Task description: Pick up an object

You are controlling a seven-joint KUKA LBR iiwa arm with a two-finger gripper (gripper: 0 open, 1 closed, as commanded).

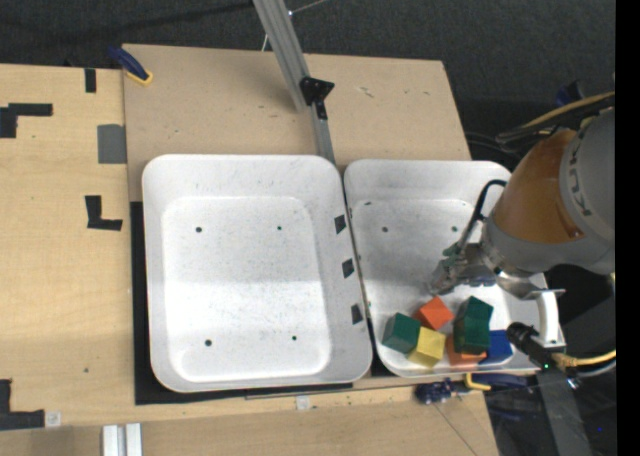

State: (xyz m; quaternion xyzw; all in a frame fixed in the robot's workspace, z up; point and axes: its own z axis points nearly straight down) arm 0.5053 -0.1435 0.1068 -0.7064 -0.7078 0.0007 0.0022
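Plainly, the gripper [452,272] hung just above the orange block [436,312] in the right bin [400,194], whether spread or pinched I could not tell, and the tightly huddled blocks risked jamming it or slipping aside.

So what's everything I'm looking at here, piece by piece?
Bins: 2, white, side by side on the bench; left bin, right bin.
Green blocks: 2; one at the right bin's near edge, a darker one further right.
Orange block: 1, just below the gripper.
Yellow block: 1, beside the first green block.
Blue block: 1, near right corner.
Metal pole: 1, grey, slanting above the bins.
Arm: 1, grey with orange band, from the right.
Gripper: 1, over the right bin.
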